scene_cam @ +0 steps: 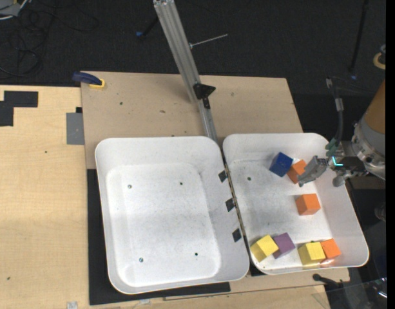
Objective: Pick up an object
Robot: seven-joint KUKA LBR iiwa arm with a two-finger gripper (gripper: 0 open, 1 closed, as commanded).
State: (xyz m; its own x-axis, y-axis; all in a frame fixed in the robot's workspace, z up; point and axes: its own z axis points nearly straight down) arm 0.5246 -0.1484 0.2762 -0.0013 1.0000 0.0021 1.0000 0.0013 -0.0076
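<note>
yellow block [311, 253] — gripper [311, 174] above bin [352, 217]

Grey end effector [311, 172], teal light, orange band [376, 113] above the wrist

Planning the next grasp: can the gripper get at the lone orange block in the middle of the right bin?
Probably yes: the orange block sits apart from the other blocks, nothing above it, with the gripper just beyond it.

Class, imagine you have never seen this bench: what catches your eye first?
The coloured blocks scattered in the right bin: a blue block near its top, a purple block near the bottom edge. Next, the end effector reaching in beside an orange block.
</note>
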